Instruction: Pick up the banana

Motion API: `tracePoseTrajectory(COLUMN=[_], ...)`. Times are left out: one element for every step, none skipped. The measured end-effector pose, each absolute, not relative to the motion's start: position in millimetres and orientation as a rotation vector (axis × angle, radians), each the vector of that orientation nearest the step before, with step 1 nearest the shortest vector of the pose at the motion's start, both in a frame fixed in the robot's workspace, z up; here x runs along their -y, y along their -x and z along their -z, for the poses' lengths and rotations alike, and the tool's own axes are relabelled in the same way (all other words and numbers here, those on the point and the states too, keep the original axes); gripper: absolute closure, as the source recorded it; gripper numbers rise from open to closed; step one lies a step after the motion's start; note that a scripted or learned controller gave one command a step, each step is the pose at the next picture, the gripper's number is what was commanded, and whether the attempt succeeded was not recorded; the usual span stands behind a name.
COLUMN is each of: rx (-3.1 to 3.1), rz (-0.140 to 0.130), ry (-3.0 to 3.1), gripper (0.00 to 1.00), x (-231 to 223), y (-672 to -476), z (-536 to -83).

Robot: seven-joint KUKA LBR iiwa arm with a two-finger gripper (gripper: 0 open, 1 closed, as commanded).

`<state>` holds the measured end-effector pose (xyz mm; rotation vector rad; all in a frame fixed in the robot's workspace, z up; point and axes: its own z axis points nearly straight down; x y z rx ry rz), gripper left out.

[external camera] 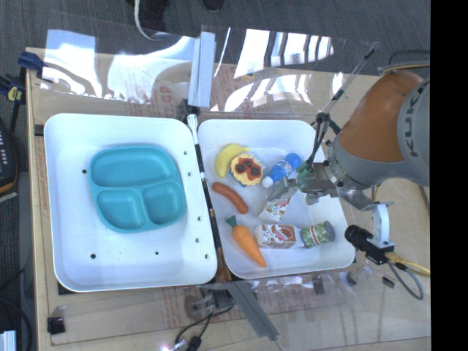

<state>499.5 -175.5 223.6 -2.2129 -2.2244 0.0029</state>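
Two shallow white bins are seen side by side on the desk (pixel 110 86). The left bin (pixel 66 196) carries a teal sectioned tray (pixel 137 187) near its centre.

The right bin (pixel 300 134) holds the loose items. The banana (pixel 228 157) is found in the upper left part of this bin, curved, with a small pizza piece (pixel 247 169) lying against its lower right side. A blue bottle (pixel 284 170) is placed just right of the pizza piece. A sausage (pixel 229 196) lies below the banana, angled down to the right. An orange carrot (pixel 248 246) with a green top is seen at the lower left of the bin. A red and white carton (pixel 278 235) sits just right of the carrot, and a small green and red can (pixel 317 234) lies beside that.

The arm (pixel 380 126) enters from the right of the frame. The tool (pixel 284 190) is positioned low over the middle of the right bin, near the blue bottle and above a small printed packet (pixel 276 210), well apart from the banana. Whether the tool is open or closed cannot be told, and nothing is seen held in it.
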Motion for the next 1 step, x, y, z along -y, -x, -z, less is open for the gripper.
tracePoseTrajectory(rx=[2.373], rz=[0.009], ry=[2.072], gripper=[0.0], x=[159.6], y=[-538.9], z=[-120.9])
